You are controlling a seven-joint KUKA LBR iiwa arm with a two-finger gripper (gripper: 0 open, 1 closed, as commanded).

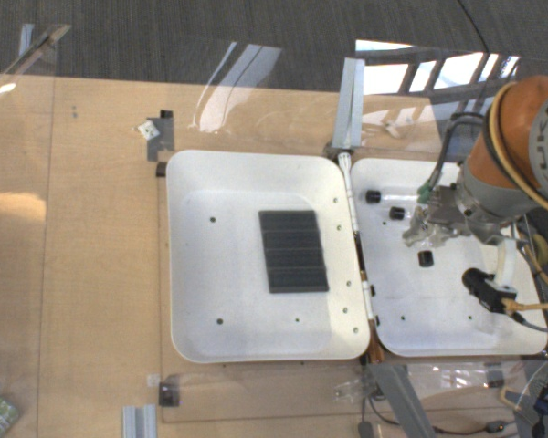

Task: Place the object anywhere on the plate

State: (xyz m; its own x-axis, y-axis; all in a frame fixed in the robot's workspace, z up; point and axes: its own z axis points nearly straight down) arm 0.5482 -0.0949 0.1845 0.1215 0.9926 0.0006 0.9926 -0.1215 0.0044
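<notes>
A slanted overhead look at a wooden bench point(82, 245) carrying two shallow white bins side by side. The left bin point(201, 327) holds a dark ribbed rectangular plate point(293, 250) lying flat a little right of its centre. The right bin point(411, 331) holds several small black objects: one at about 10 o'clock from the bin's centre point(373, 195), a second just right of it point(396, 213), and a third small black block point(426, 257) near the centre. The grey arm with its orange band point(521, 130) reaches in from 3 o'clock, and its gripper point(427, 227) hangs low over the right bin, directly at 12 o'clock from the central block and close above it. Whether the gripper is spread or pinched cannot be told from this angle, and nothing is seen held in it. The step appears to be the pick, likely of the central block. To do it well, the gripper should be centred over that block, descend straight, close fully, lift clear of the bin wall, then travel toward 9 o'clock to set it on the plate
</notes>
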